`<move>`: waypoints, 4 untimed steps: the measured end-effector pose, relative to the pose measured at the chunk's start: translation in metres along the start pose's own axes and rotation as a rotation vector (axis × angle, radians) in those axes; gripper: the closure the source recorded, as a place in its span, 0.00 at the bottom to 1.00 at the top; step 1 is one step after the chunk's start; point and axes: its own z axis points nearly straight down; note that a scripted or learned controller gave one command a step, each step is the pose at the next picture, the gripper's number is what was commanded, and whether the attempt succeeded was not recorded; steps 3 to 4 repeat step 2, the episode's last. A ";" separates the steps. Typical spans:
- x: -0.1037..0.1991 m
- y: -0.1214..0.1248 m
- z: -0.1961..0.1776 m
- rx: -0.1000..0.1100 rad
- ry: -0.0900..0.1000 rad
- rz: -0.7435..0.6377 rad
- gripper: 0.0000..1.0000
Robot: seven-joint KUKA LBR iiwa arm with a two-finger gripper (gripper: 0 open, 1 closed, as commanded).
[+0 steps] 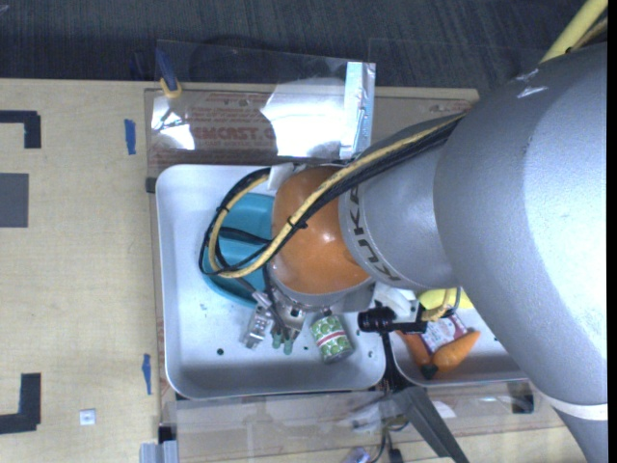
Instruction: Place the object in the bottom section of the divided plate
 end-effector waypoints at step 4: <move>-0.065 -0.077 -0.125 0.008 -0.015 -0.309 1.00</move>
